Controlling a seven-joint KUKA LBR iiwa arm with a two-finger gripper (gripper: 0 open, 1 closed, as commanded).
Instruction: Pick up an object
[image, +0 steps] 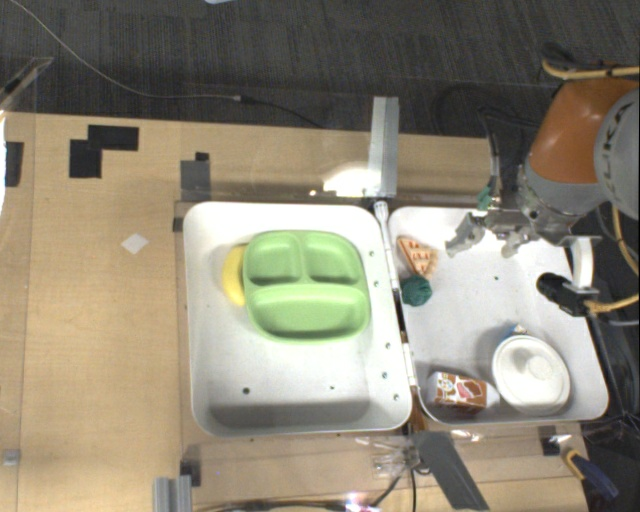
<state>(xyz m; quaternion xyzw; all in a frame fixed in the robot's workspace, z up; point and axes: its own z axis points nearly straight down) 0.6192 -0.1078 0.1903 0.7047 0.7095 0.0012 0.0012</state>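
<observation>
Two white bins sit side by side on the desk (90, 330), sharing a middle wall.

Left bin (290, 400): one green tray (303, 283) with three compartments, lying flat toward the far end. One yellow thing (232, 277) is tucked under its left edge, mostly hidden, so a poor first choice.

Right bin (470, 330): one white lidded bowl (530, 370) near the front right corner. One brown packet (460, 391) lies just beside it at the front wall. One orange wedge (416, 256) lies against the middle wall at the far end, with one small teal lump (416, 291) just in front of it.

My end effector (493, 232) hangs over the far part of the right bin, nothing visibly between its fingers; whether they are apart or together I cannot tell. My guess: no pick made yet. The wedge and lump are nearest, though the wall beside them could crowd a finger.
</observation>
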